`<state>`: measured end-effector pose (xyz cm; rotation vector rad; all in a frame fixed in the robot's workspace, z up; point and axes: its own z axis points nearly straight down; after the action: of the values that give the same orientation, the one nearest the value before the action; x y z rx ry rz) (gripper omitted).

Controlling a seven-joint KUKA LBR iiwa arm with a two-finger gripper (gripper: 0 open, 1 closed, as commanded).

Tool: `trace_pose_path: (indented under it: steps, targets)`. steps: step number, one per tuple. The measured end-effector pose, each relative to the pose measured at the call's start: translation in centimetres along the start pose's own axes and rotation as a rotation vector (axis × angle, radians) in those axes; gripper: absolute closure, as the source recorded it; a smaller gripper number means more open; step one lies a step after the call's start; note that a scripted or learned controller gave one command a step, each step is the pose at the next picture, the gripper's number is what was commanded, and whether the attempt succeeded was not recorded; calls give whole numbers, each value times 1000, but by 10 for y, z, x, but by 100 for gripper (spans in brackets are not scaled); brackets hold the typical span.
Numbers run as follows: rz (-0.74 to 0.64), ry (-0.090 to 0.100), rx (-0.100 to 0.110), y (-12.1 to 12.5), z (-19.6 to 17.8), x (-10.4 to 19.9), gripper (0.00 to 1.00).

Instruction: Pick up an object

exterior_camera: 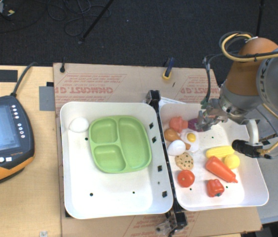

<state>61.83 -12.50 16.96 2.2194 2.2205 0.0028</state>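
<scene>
My gripper [201,124] hangs low over the back of the right bin [250,194], right beside a small purple item [193,125] that it partly hides. Just left of it lie a pink-red piece [178,123], an orange ball [171,134], a small yellow piece [191,138] and a white egg [177,147]. Nearer the front are a cookie [184,160], a tomato [186,177], a red pepper [215,187], a carrot [220,169], a yellow corn-like piece [219,151] and a lemon [232,161]. I see nothing lifted off the bin floor.
The left bin [75,191] holds a green divided plate [119,143] and a white ball [79,125]. A black divider [161,152] runs between the bins. A tablet pendant [1,137] lies on the bench at the far left. The arm's cables [257,147] loop over the right bin's right side.
</scene>
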Motion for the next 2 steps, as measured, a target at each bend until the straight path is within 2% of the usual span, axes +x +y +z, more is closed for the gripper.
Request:
trace_pose_path:
  steps: [1, 2]
  targets:
    - [0, -1, -1, 1, -54, -2, 100]
    - [-2, 3, 9, -46, -50, 37, 100]
